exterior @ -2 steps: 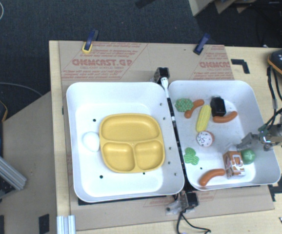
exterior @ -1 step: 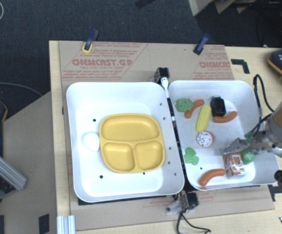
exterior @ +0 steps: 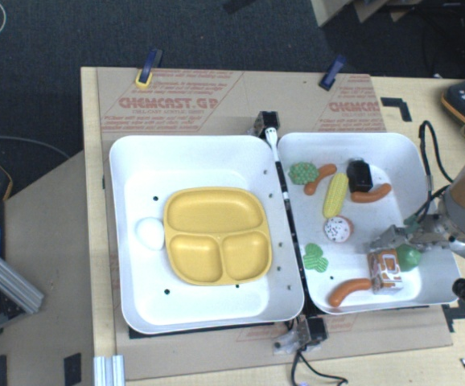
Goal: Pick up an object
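I'm low over the right bin (exterior: 353,141), my gripper (exterior: 395,240) hanging just above the small orange-and-white carton (exterior: 384,269) near the bin's lower right, with a green piece (exterior: 409,256) just beside it. My fingers look spread a little, nothing between them as far as I can see, though the tips blur into the clutter. That carton is my likeliest pick: I'd judge it light, boxy, fairly stiff, with flat sides that should take a squeeze across its narrow width. The sausage (exterior: 349,291) touching its lower left looks smooth and round, likely to roll or slip. Also here: 1 corn cob (exterior: 335,195), a carrot (exterior: 321,178), 2 green leafy pieces (exterior: 302,172) (exterior: 314,257), a speckled ball (exterior: 338,229), a black block (exterior: 359,175) on a second sausage (exterior: 371,193). The left bin (exterior: 136,296) holds a yellow 3-part tray (exterior: 216,235) and 1 white egg (exterior: 150,232) beside it.
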Action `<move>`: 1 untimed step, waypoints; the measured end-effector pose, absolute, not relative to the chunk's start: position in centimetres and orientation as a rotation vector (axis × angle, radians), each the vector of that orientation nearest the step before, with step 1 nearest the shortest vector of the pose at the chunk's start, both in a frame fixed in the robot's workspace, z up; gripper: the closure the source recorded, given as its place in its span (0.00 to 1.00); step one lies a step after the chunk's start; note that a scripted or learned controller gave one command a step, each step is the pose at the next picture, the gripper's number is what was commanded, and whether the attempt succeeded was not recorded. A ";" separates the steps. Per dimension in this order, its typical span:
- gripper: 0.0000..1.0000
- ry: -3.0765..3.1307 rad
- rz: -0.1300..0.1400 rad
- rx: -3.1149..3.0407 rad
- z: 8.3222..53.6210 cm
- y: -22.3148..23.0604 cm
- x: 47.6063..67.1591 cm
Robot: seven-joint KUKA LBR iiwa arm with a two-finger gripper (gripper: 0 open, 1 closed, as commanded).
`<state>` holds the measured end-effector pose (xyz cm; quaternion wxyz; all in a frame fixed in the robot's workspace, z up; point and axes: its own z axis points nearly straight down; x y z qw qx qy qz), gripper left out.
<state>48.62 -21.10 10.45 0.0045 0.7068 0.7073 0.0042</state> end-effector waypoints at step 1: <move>1.00 2.207 0.020 2.206 11.6 -21.2 48.9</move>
